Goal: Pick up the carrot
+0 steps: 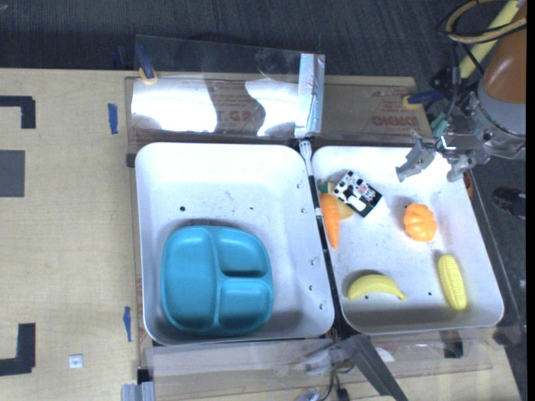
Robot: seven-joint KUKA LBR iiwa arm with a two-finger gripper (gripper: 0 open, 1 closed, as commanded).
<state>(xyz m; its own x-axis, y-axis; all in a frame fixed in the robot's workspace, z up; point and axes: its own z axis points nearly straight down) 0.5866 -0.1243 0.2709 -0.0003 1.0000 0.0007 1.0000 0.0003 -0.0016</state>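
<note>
**Approach to the carrot: alignment and descent**

Gripper (431, 163) status: my fingers stand apart, nothing between them, positioned above the top right corner of the right bin (481, 312). I hold no object.

Target location: the carrot (331, 218) lies in the right bin, tight along its left wall, long axis running roughly top to bottom in the camera view. Its upper end sits just beside a black-and-white patterned block (358, 194); I cannot tell whether the two touch. An orange round fruit (420, 221), a corn cob (452, 280) and a banana (374, 286) lie elsewhere in the same bin, all apart from the carrot. The left bin (159, 174) holds a blue divided tray (218, 278).

Recommended procedure, as I judge it:

1. Traverse left across the bin, passing above the block, not through it.
2. Rotate the wrist so my fingers close across the carrot's narrow width, not along its length.
3. Aim for the lower half of the carrot, away from the block.
4. Descend with care: the bin wall leaves little room for the finger on that side, and a strike there may spoil the grasp.
5. Close, then lift straight up.
</note>
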